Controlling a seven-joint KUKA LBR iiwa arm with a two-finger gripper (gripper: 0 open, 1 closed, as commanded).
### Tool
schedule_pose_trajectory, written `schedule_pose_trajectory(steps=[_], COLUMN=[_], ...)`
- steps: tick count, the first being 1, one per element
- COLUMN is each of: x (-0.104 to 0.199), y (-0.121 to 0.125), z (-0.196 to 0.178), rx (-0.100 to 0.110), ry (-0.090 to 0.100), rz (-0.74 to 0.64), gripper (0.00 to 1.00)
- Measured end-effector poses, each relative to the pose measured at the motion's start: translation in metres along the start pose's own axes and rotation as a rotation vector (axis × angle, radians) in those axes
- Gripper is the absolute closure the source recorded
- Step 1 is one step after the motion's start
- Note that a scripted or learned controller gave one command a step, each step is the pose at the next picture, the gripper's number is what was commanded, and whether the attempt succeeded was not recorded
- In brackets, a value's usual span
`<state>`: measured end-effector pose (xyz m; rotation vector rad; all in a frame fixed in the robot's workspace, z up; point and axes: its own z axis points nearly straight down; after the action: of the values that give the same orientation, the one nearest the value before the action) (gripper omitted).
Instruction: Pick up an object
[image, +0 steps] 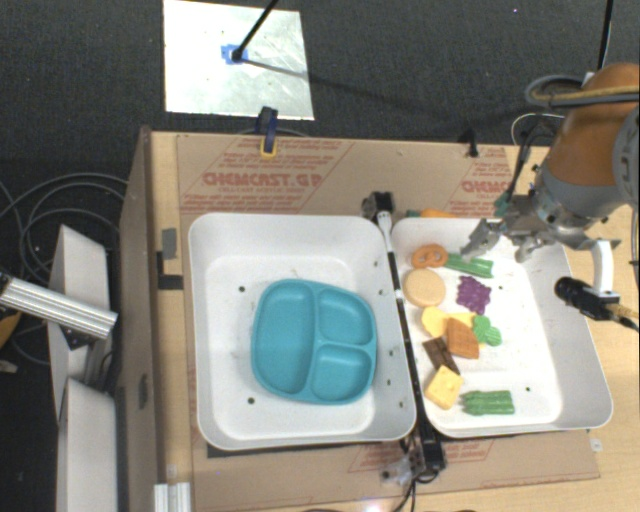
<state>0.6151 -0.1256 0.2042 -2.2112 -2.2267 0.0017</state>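
The spread, empty pincer is poised just above the green stick, whose long axis runs crosswise beneath it.

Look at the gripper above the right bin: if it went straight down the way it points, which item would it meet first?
Most likely the green stick-shaped piece just beneath the gripper, beside the orange pretzel. Height is hard to judge from this slanted view, so this is a best guess.

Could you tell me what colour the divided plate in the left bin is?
The plate is light blue, seen in the camera view.
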Motion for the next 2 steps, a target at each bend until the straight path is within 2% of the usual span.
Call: schedule_pose_trajectory(steps=[1, 2], x=[-0.017, 0.001], y=[-0.008, -0.074], z=[0.098, 0.122], rx=[0.002, 0.003], ry=[-0.001, 0.000], rz=[0.007, 0.007], gripper=[0.00, 0.00])
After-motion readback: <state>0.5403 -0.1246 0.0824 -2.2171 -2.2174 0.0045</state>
